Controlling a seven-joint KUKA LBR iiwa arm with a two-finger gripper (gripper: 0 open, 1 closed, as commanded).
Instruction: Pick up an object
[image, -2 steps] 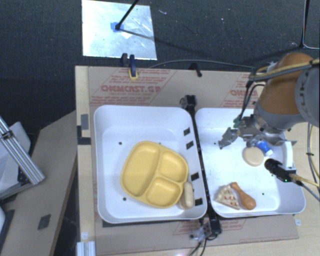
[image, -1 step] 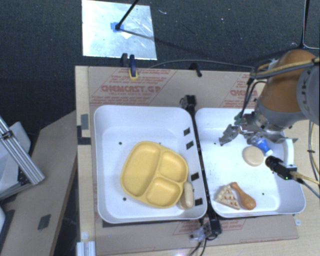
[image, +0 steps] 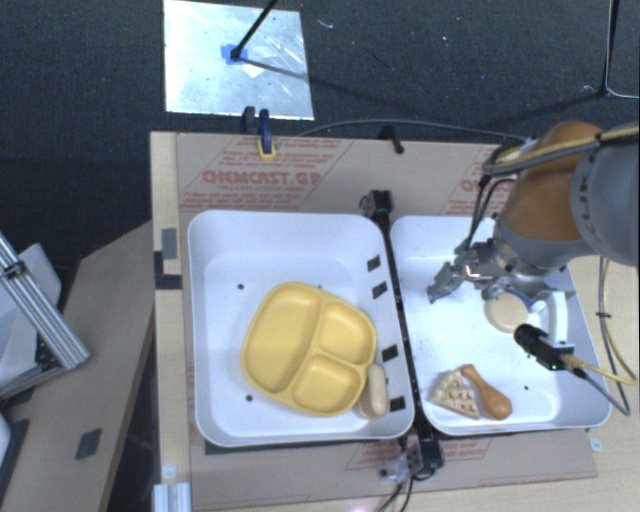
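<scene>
The fingers (image: 462, 275) hang over the right bin (image: 425, 250), pointing left and down from the grey-and-orange arm (image: 560, 200); they look parted with nothing between them, though the view is too dim there to be sure — one grey tip juts out left at about the bin's middle. Just right of the fingers and a little nearer the camera lies a pale round disc (image: 503, 312), partly under the wrist. Farther toward the near rim, below the fingers, a waffle wedge (image: 455, 392) lies touching a drumstick (image: 488, 395) on its right. Well to the left of the fingers, in the left bin (image: 215, 300), sits a yellow tray (image: 305, 345) with compartments — a pale bun (image: 374, 390) rests against its near right edge. Both bins stand on the tabletop (image: 170, 300).
</scene>
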